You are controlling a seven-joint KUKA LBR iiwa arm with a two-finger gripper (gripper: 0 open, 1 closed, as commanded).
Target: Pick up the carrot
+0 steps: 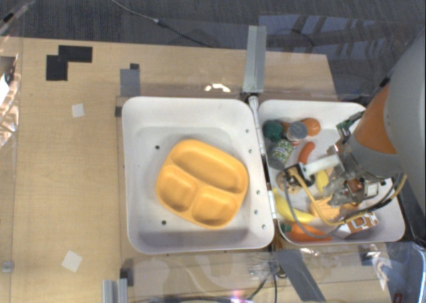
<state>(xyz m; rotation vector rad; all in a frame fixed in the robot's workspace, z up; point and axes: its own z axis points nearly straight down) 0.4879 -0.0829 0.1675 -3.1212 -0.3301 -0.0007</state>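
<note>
- The arm [407,88] is nearest the camera, a blurred grey mass over the right bin's [333,106] right edge, with its orange band just below.
- The gripper [337,190] hangs low over the middle of the right bin among cables. Clutter hides its tips, so I cannot tell whether it is wide, narrow or holding anything.
- Just beneath and beside it lie a banana [291,210] and a pale ridged yellow item [326,210].
- The carrot [305,232] lies flat along the right bin's near edge, towards its near-left corner. It sits just past the banana and is partly tucked under the neighbouring items.
- Further out, a red sausage [306,152] and a can [281,152] sit by the left wall, with an orange ball [308,126] at the far edge.
- The left bin [143,122] holds a yellow plate [202,182].
- The carrot is probably a light, stiff toy with a smooth, tapering skin, so it could slip out towards the thin end.
- The best hold seems to be across the thicker middle, at right angles to its length. The wall and banana leave little room either side.
</note>
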